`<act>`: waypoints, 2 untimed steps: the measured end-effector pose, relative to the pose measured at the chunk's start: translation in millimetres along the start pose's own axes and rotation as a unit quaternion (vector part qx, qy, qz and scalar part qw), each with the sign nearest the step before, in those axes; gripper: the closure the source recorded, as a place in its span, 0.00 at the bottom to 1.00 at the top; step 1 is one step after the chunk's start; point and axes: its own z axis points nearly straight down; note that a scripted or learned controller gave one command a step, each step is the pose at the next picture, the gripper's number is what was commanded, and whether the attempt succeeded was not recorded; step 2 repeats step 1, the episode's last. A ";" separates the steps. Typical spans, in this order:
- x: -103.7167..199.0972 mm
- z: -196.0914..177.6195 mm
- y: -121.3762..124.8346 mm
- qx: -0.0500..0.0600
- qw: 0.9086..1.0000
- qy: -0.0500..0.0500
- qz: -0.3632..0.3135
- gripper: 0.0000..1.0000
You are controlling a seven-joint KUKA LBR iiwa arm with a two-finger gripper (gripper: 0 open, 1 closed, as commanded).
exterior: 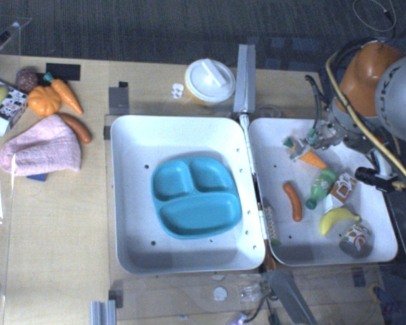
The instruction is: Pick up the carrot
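Gripper point(304, 143): low in right bin point(386, 249), at carrot's leafy end; finger state cannot be told.
Carrot point(313, 159): on bin floor, above green bottle point(320, 187).

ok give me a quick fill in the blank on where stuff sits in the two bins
1. The blue divided plate lies in the ____ bin.
2. The carrot in the right bin lies beside the ____.
3. The banana in that bin is ____ in colour.
4. The green bottle lies between the sausage and the ____ arm side.

Missing words: left; gripper; yellow; robot
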 end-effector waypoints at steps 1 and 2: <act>58.5 -88.7 -17.0 0.005 0.986 0.002 0.167 1.00; 58.5 -88.7 -17.0 0.005 0.986 0.002 0.167 1.00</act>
